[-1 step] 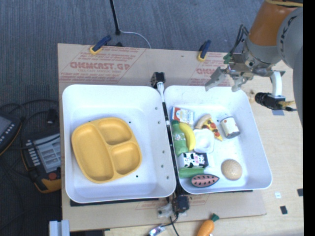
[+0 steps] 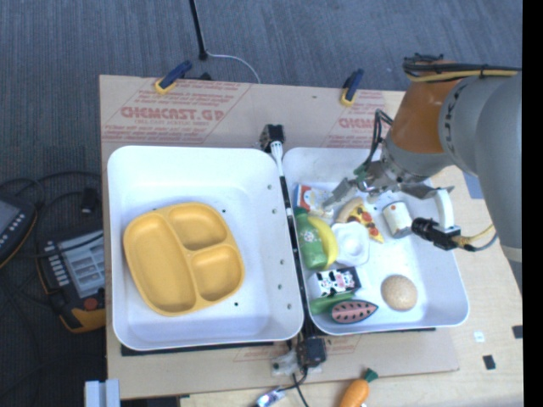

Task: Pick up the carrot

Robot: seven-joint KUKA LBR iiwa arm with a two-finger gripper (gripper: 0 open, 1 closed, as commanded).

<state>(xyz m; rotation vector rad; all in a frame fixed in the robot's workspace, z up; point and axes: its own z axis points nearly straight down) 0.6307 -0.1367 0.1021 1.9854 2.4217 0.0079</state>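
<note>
The carrot [image 2: 355,392], a small orange toy with a green top, lies on the brown bench board in front of the right bin [image 2: 450,299], outside both bins and near the picture's lower edge. My gripper [image 2: 346,190] hangs low over the back of the right bin, pointing down and left above a white-and-blue packet [image 2: 310,198] and a pizza-like piece [image 2: 365,217]. It is far behind the carrot, and nothing can be made out in its grasp.
The right bin also holds a green-and-yellow item [image 2: 315,237], a white cup [image 2: 350,243], a white cylinder [image 2: 395,217], a cow-patterned block [image 2: 338,281], a bread roll [image 2: 399,292] and a watermelon slice [image 2: 354,310]. A yellow divided plate [image 2: 182,253] lies in the left bin [image 2: 144,164].
</note>
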